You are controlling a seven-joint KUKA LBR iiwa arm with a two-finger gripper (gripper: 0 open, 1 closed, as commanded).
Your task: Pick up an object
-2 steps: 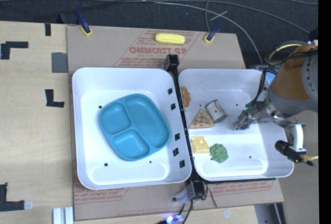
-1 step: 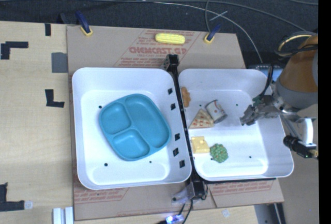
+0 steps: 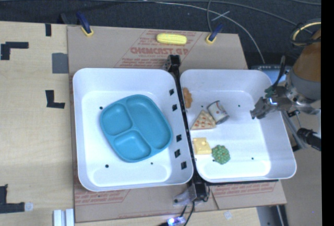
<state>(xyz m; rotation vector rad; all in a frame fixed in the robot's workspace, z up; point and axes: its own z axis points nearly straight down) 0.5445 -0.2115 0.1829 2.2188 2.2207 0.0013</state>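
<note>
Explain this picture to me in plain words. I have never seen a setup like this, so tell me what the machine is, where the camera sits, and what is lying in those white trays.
One camera looks down at a slant on a bench. The machine is a robot arm, grey with an orange band, reaching in from the right; its gripper, a two-finger claw, hangs over the right edge of the right bin with nothing visible between its fingers. Its job is to pick up an object. That bin holds small toy foods: a pizza slice, a yellow cheese block, a green broccoli-like piece, a small grey can and an orange piece by the divider. The left bin holds a blue divided plate. A yellow toy corn lies on the cardboard behind the bins.
</note>
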